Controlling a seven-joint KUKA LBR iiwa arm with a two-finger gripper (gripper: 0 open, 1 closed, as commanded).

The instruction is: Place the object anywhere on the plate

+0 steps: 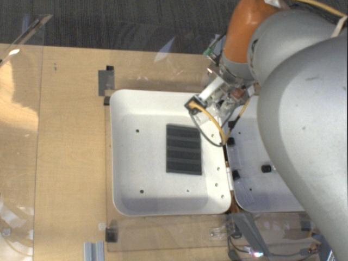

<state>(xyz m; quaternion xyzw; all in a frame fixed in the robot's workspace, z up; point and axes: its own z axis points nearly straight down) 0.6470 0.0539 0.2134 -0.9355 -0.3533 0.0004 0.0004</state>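
A dark grey ribbed rectangular plate (184, 149) lies flat near the middle of the left white bin (128, 162). My gripper (205, 115) hangs over the bin's far right corner, just up and to the right of the plate, with yellow and black cables looped around it. The grey arm with its orange band (242, 29) comes in from the right and covers much of the right bin. Whether anything is held at the gripper is hidden by the wrist hardware and cables.
The right white bin (250, 178) sits against the left one, mostly under the arm; small dark bits lie on its floor. Black clamps (107, 79) mark the left bin's outer corners. Wooden bench surface extends to the left.
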